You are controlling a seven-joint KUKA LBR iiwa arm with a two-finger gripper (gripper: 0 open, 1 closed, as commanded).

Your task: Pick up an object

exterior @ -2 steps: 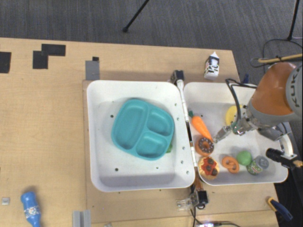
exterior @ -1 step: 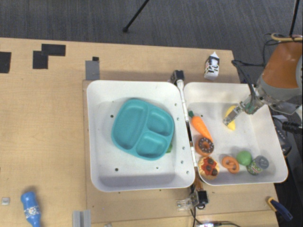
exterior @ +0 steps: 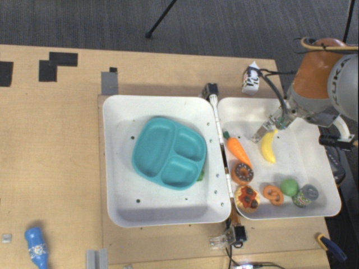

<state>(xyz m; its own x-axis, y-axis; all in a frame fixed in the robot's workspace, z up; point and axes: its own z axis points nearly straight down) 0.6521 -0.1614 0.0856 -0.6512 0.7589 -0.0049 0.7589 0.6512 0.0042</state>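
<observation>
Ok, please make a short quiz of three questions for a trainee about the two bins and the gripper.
1. True or false: the teal divided plate lies in the left bin.
2. Which item is nearest the gripper? A) banana B) green ball C) pretzel
3. Fill in: the carrot lies in the ____ bin.

Key: 1 true; 2 A; 3 right.

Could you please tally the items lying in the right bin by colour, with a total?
Yellow: 1, the banana
Orange: 2, the carrot and the pretzel-shaped piece
Green: 1, the ball
Brown: 1, the doughnut
Mixed red and yellow: 1, the pizza-like piece
Grey: 1, the small can
Total: 7
</observation>
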